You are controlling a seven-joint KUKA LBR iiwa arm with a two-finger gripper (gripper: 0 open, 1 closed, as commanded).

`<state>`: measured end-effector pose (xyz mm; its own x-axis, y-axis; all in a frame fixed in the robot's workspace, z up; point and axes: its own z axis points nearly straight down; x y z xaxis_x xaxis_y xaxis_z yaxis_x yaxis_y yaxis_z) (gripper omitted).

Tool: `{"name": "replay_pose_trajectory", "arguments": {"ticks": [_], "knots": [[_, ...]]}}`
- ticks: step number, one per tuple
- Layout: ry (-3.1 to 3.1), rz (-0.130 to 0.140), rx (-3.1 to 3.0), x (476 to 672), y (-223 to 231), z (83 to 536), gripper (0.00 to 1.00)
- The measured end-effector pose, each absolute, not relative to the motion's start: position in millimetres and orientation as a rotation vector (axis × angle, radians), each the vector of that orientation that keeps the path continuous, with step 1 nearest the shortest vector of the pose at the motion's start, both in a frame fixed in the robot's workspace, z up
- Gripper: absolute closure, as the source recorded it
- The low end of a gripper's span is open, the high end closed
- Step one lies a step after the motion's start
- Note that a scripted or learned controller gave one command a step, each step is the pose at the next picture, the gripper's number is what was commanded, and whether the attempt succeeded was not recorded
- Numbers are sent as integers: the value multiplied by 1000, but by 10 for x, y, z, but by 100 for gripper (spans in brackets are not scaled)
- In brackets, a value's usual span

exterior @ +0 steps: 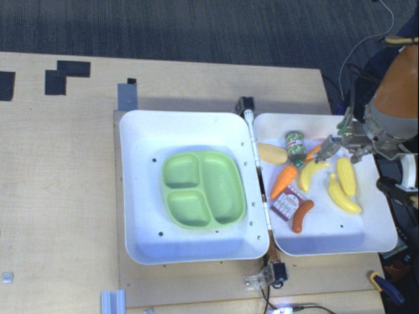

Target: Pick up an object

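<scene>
The right bin (366, 241) holds several toy foods. A green can (294, 143) and a pale yellow piece (272, 153) lie at its back left. In front of them are an orange carrot (282, 181), a small banana (309, 174), a maroon packet (287, 204) and a red-orange sausage (301, 216). Two yellow pieces (346, 176) (344, 199) lie toward the right. My gripper (342, 149) hangs over the back of this bin, just above the upper yellow piece and right of the can. It stands open, and I see nothing between its fingers.
The left bin (141, 175) carries a green divided plate (203, 188). A raised divider (256, 169) separates the two bins. The grey arm with its orange band (399, 90) comes in from the right. Cables trail at the back right and below the front edge.
</scene>
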<state>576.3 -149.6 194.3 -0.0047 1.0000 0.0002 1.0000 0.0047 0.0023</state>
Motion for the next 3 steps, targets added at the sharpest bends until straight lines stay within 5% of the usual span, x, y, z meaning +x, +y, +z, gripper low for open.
{"name": "replay_pose_trajectory", "arguments": {"ticks": [1,2,3], "knots": [[2220,6,2215,5899,-1546,863,0],[2219,11,2210,5917,-1545,984,100],[2225,5,2214,5432,-1105,1872,100]]}}
